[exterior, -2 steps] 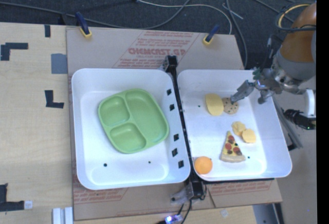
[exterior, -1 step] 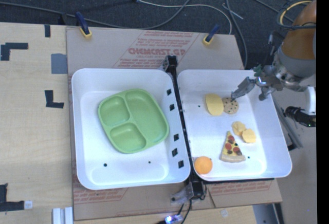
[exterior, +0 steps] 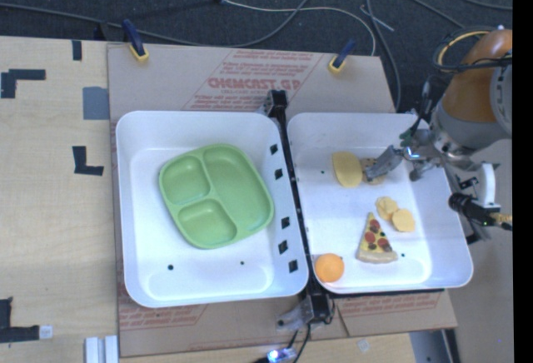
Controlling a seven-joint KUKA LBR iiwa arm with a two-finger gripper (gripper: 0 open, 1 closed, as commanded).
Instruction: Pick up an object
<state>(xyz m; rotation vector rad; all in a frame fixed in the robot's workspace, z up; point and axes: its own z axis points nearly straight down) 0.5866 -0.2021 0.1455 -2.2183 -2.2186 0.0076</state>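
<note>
Yellow toy food piece (exterior: 347, 169) beside my claw (exterior: 376, 169) looks light, stiff, smooth; I'd pinch its flat sides. Claw's spread: cannot tell.

gripper (exterior: 376, 170) low in right bin (exterior: 350, 130) — touching yellow food piece (exterior: 346, 170).

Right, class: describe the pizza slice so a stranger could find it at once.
Find the right-hand white bin, the one the arm reaches into. Near its front edge lies the pizza slice, pointing away from that edge, between the orange ball and the small yellow pieces. It alone is a triangle with red dots on top.
</note>
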